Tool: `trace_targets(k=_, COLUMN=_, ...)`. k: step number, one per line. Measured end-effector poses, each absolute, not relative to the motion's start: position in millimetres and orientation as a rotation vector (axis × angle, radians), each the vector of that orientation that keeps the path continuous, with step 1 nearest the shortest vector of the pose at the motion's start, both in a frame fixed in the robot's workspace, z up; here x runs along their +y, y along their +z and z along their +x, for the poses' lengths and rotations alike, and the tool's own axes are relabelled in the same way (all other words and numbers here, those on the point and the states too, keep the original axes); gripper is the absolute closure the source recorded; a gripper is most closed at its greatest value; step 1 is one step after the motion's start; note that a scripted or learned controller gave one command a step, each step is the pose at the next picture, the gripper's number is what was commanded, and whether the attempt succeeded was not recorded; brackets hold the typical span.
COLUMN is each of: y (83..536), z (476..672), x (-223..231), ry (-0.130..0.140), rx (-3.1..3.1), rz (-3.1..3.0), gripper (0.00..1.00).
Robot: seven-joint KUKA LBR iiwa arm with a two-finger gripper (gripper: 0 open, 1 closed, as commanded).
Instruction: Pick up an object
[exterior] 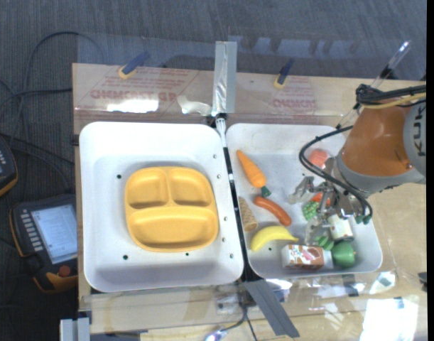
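Orange plastic shows twice over: a divided tray (171, 207) sits alone in the left bin (103, 148), and a toy carrot (251, 169) lies near the top left of the right bin (273, 142). Below the carrot come a red chili or sausage shape (273, 209), a ridged tan piece (247, 214) against the bin's left wall, a banana (270, 236) and a small red carton (305, 256) with a green pepper-like piece (344, 253) beside it.

The arm (376, 148) reaches in from the right, and the gripper (323, 206) hangs low over a tight clutter of small red, green and white items in the right half of that bin. Whether it is wide, narrow or closed on anything cannot be told from this angle, since metal parts and toys overlap.

These look like hollow toy foods: light, stiff, smooth and fairly slippery, unlikely to break. Rounded ones would probably roll or squirt out unless taken across the narrow middle. The carrot and banana lie apart from the clutter and should be easiest, gripped across the body rather than the tapered ends. The carton offers flat sides.
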State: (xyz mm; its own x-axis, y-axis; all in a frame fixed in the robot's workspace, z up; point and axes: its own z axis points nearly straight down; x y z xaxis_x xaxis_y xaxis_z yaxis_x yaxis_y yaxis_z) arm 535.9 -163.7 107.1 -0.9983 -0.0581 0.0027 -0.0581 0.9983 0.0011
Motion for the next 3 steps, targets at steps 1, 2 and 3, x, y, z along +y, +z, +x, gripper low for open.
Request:
trace_targets(k=1, y=90, z=535.0, x=-110, ry=0.006, rx=-3.155, rz=0.002, gripper=0.0)
trace_targets(k=2, y=89, z=541.0, x=-101, ry=0.009, rx=-3.146, rz=-0.144, gripper=0.0)
trace_targets(k=3, y=90, z=537.9, x=-100, ry=0.0, rx=-3.131, rz=-0.386, gripper=0.0)
